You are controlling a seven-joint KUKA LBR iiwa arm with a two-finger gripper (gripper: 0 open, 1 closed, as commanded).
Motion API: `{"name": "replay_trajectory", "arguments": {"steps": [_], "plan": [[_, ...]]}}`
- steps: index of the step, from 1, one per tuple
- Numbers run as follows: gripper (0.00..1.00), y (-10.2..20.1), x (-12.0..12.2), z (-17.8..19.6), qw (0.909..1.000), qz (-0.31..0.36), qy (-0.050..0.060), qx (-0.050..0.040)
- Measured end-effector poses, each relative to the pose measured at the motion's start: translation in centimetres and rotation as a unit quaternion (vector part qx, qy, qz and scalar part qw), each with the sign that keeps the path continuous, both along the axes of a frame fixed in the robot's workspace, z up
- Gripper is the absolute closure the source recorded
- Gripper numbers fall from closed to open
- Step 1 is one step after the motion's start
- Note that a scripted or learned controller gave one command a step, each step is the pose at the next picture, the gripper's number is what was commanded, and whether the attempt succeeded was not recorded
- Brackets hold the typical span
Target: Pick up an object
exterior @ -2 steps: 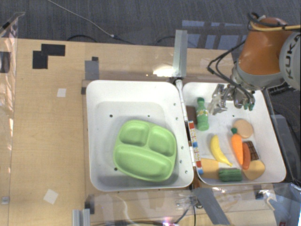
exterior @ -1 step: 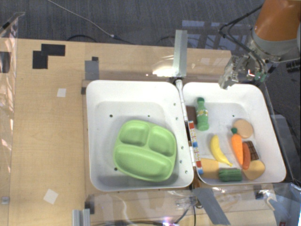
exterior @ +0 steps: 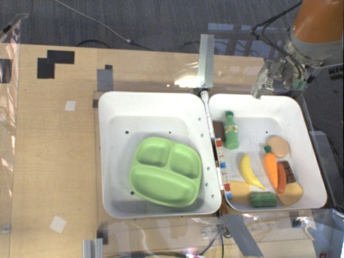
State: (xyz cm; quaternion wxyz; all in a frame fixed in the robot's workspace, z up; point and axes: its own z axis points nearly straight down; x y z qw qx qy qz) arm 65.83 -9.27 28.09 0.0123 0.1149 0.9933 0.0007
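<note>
While the arm (exterior: pixel 317 20) is hanging over the far right corner of the right bin (exterior: pixel 301 112), you are seeing the end effector (exterior: pixel 279 79) just above the far rim, and I cannot tell if it is open or closed, because the metal parts there are small and blurred together. Nothing is sitting in it as far as I can see. The task is not naming one object, so you are choosing among the things lying in the right bin. The nearest one is the green bottle (exterior: pixel 231 129), lying toward the left and toward the near side from the end effector, close to the wall between the two bins; its long axis is running almost far-to-near, with the cap at the far end. The banana (exterior: pixel 249 171) and the carrot (exterior: pixel 271 168) are lying further toward the near edge, both also stretching roughly far-to-near, a little apart from each other. A round beige piece (exterior: pixel 278 145) is touching the top of the carrot, and a dark green piece (exterior: pixel 263 199) is lying at the near wall. The left bin (exterior: pixel 107 144) is holding a green divided tray (exterior: pixel 166 171), well apart from the end effector. The upper part of the arm is cut off by the frame, and some brown objects beside the carrot are partly covered, so I am not naming them.
</note>
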Motion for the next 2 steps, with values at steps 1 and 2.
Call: {"name": "replay_trajectory", "arguments": {"steps": [1,2], "plan": [[1.0,0.1,0.2,1.4,1.0,0.001,-0.006,-0.0005],[1.0,0.1,0.4,2.8,0.9999,0.002,-0.011,-0.001]]}}
